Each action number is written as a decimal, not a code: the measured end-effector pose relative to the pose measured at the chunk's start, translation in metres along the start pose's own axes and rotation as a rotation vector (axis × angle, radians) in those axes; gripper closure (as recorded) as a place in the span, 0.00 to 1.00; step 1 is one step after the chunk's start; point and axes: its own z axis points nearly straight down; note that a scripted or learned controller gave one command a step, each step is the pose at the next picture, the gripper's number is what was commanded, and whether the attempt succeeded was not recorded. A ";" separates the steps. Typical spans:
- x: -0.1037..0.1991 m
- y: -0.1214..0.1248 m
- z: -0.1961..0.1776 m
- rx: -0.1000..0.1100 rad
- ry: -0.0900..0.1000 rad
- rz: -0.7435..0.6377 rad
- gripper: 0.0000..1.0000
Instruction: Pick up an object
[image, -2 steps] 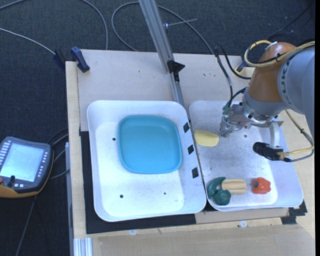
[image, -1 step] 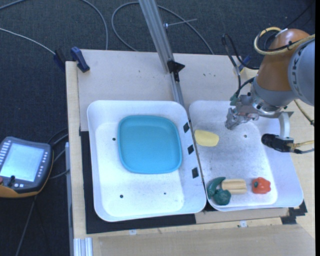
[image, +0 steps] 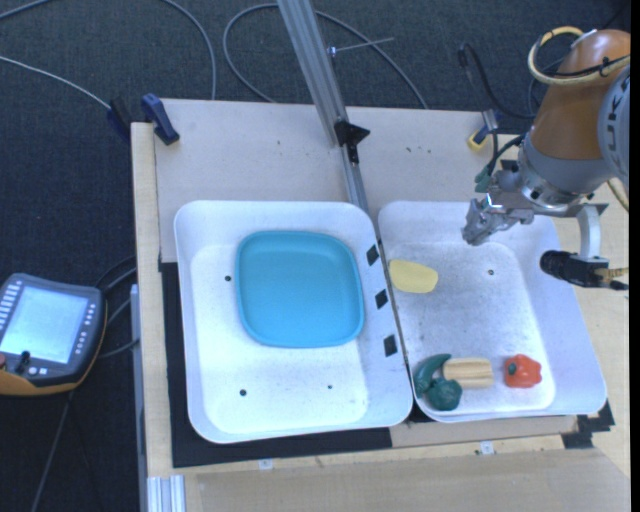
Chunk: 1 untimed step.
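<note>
The right bin holds a yellow lemon-shaped piece near its left wall. Along its front edge lie a green vegetable, a tan cylinder and a red pepper. My gripper hangs over the back of the right bin, to the right of and behind the yellow piece, with nothing visibly between its fingers. The arm enters from the upper right.
The left bin holds a blue square plate. A metal pole slants up from the bench between the bins. A teach pendant lies off the bench at the left. Cables run across the dark floor behind.
</note>
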 end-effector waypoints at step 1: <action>-0.003 -0.006 -0.060 -0.002 0.000 0.000 1.00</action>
